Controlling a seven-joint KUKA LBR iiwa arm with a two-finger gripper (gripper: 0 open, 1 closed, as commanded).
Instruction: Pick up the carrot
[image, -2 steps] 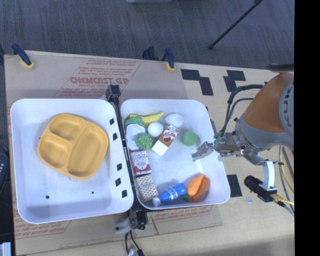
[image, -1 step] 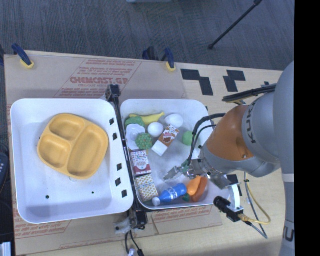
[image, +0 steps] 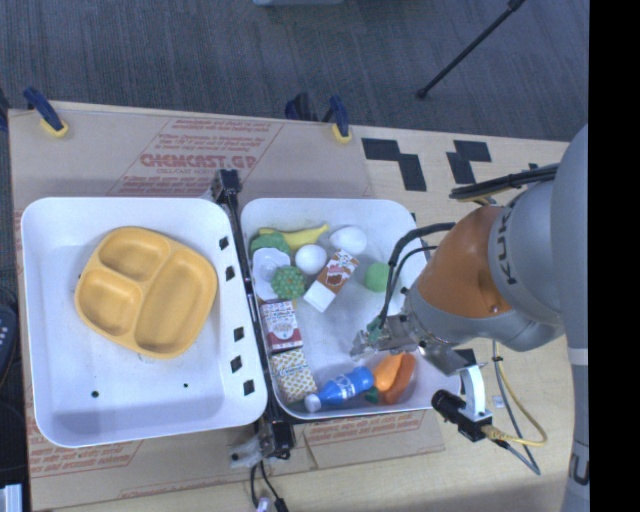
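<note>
The orange carrot (image: 396, 372) lies in the front right corner of the right bin (image: 405, 215), beside a blue bottle (image: 345, 386) that rests along the bin's front wall. My gripper (image: 373, 340) hangs low in that bin, just up and left of the carrot and close over it. The view is too coarse to tell whether it touches the carrot. The arm's orange band (image: 465, 275) and grey wrist cover the bin's right side.
The right bin also holds a banana (image: 305, 237), a white egg (image: 348, 240), a green ball (image: 377, 276), a small carton (image: 335, 278) and two snack packets (image: 284, 340) along its left wall. A yellow divided plate (image: 147, 290) sits in the left bin (image: 40, 330).
</note>
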